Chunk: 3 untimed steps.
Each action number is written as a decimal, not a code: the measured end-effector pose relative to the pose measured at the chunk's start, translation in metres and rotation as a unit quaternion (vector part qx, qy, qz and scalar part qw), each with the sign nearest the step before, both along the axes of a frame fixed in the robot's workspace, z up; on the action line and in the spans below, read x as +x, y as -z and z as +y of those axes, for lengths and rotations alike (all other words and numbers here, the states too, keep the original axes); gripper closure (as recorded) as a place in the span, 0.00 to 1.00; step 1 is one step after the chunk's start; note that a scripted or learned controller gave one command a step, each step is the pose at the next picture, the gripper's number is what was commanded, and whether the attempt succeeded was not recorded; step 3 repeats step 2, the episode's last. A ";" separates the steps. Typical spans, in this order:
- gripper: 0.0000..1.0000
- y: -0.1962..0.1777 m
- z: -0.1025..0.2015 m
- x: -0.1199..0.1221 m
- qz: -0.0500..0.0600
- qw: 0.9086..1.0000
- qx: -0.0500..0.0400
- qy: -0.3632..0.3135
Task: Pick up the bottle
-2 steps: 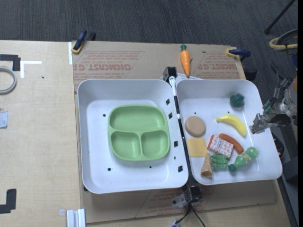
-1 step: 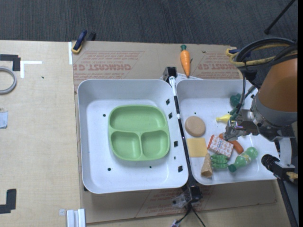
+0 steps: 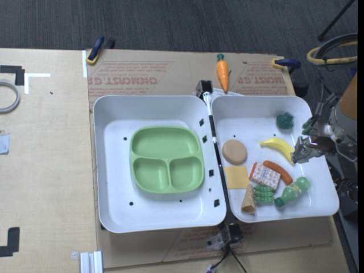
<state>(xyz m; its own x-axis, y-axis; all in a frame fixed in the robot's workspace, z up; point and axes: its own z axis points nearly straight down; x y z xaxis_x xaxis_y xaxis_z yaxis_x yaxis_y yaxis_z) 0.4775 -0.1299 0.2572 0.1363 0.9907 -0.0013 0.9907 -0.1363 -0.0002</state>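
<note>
I am at the approach step, with nothing picked up yet: my gripper (image 3: 300, 152) hangs over the right edge of the right bin (image 3: 250, 110), its dark fingers pointing left and down toward the bin floor, and nothing sits between them. From this slanted view they look slightly parted, a narrow gap and not a wide spread (the tips are small and dark, so I hold that loosely). The green bottle (image 3: 292, 191) I am after lies on its side near the bin's near right corner, cap end toward the near left and its rounder end toward the right wall, nearer the camera than my fingers and apart from them. It is crowded: a bunch of green peas or beans (image 3: 263, 194) sits just beside its cap end, and a red sausage (image 3: 278, 171) with a printed snack packet (image 3: 265, 175) lies just to its far left. A yellow banana (image 3: 277, 147) rests close to my fingertips, with a dark green broccoli piece (image 3: 284, 120) farther off. The left bin holds a green divided plate (image 3: 167, 159). My next move, as I judge it, calls for shifting toward the near side, turning the fingers across the bottle's narrow body, and descending without catching the bin wall or nudging the sausage.
</note>
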 end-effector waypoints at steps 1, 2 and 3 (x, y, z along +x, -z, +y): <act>1.00 0.018 -0.068 0.000 0.000 0.985 0.000 -0.174; 1.00 0.008 -0.068 0.001 -0.001 0.985 -0.001 -0.174; 1.00 0.008 -0.068 0.001 -0.001 0.985 -0.001 -0.174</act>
